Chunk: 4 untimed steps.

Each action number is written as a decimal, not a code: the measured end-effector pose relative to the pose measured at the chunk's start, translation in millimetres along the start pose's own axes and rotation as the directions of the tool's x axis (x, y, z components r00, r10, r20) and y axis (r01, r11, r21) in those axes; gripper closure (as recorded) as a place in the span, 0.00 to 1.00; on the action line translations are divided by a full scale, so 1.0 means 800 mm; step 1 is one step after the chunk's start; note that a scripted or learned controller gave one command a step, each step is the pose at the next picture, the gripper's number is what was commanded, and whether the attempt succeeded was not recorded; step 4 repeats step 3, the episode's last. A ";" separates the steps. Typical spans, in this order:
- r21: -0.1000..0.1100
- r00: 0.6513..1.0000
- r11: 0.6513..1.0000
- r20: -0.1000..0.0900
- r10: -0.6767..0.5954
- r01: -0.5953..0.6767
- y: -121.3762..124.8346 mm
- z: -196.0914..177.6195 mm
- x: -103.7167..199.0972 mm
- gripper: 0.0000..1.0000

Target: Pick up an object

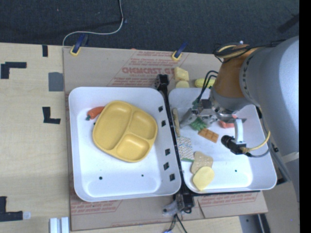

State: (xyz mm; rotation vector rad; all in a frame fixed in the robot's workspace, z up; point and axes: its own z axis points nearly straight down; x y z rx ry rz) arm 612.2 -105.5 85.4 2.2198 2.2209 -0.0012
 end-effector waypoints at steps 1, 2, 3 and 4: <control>0.010 1.000 1.000 0.009 -0.001 0.001 0.051 0.001 0.001 0.00; -0.004 1.000 1.000 0.008 0.006 -0.006 0.022 -0.001 0.008 0.00; 0.001 1.000 1.000 0.002 0.002 -0.002 0.022 -0.012 0.012 1.00; 0.001 1.000 1.000 0.002 0.002 -0.002 0.022 -0.012 0.012 1.00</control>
